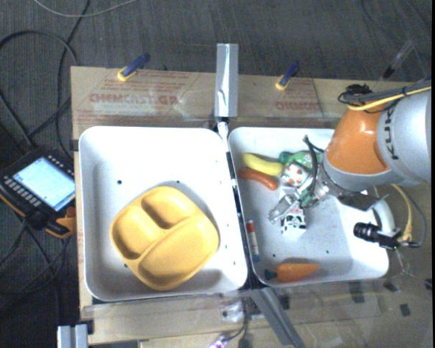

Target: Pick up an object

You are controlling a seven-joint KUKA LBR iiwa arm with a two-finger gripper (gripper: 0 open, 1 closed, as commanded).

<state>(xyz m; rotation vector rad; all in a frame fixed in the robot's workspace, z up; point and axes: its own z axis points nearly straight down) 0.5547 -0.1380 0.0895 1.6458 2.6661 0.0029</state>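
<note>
Camera view: I see my gripper (290,207) low in the right white bin (348,256), fingers spread apart around a small white-and-black toy (293,220); grip unclear.

Divided tray (165,235) in left bin (101,151)

Two white bins are seen side by side. In the left bin (101,158) a yellow divided plate (164,235) is laid. In the right bin (348,263) a banana (261,164), an orange carrot (297,271) and small mixed toys are scattered. The gripper (293,207) is lowered over a small black-and-white object (293,222).
</note>
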